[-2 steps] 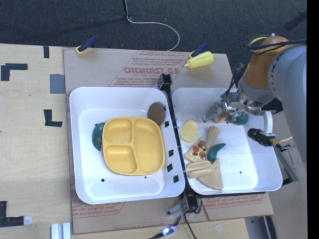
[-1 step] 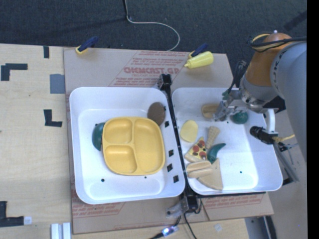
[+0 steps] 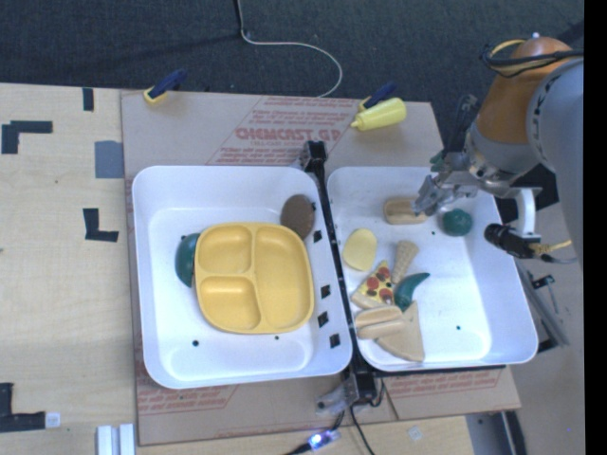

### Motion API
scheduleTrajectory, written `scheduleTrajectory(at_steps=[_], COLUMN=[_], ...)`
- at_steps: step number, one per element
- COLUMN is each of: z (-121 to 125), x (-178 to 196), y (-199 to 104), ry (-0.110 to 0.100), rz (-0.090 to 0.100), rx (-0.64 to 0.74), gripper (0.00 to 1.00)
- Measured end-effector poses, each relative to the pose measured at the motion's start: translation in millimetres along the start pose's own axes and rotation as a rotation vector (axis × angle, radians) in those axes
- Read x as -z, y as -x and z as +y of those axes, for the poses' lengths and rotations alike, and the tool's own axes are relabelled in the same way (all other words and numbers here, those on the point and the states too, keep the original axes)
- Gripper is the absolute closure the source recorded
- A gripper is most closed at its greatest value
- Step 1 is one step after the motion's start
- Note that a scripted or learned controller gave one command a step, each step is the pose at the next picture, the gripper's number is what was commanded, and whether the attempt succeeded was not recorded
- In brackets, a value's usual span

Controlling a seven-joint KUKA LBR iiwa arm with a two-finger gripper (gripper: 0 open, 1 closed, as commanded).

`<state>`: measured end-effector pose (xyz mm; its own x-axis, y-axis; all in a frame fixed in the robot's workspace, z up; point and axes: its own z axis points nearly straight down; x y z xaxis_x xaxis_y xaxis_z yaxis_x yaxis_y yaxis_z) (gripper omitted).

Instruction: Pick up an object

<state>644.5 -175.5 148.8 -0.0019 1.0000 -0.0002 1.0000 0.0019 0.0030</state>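
1. Camera view, arm and gripper. The arm (image 3: 531, 102) reaches in from the right, and the gripper (image 3: 434, 195) hangs low over the far part of the right bin (image 3: 493, 301). How far apart it stands, and whether it has hold of anything, cannot be told at this slant.

2. Camera view, candidate objects. A tan block (image 3: 403, 211) lies just left of the gripper, and a small green ball (image 3: 457, 222) lies just to its right, so the tool sits between the two. Nearer lie a pale yellow disc (image 3: 360, 249), a cone (image 3: 405, 254), a pizza slice (image 3: 377, 285), a dark green piece (image 3: 410, 288) and beige bread-like pieces (image 3: 394, 328).

3. Camera view, left bin (image 3: 152, 282). It holds a yellow divided plate (image 3: 254, 278), a teal object (image 3: 186, 259) partly under the plate's left edge, and a brown object (image 3: 299, 214) by the divider.

4. Risks, as judged. Closing between block and ball may catch neither. The ball would probably roll at a glancing touch. The flat block may slide toward the far wall instead of lifting.

5. Writing. Red print runs upside down across the cardboard sheet (image 3: 237, 126) under the bins on the tabletop (image 3: 57, 282); it is too blurred to read with confidence. No other label is legible.
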Motion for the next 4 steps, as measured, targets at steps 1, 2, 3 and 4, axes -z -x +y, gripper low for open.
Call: scheduleTrajectory(at_steps=[1,2,3,4], z=[-2,-1,-8,-19], x=[43,78,86,72], y=[-1,-2,-49,-104], ry=[0.000,0.000,-0.004,-0.007], rz=[0.000,0.000,0.002,0.002], rx=[-0.001,-0.001,0.004,0.004], gripper=[1.00,1.00,1.00,1.00])
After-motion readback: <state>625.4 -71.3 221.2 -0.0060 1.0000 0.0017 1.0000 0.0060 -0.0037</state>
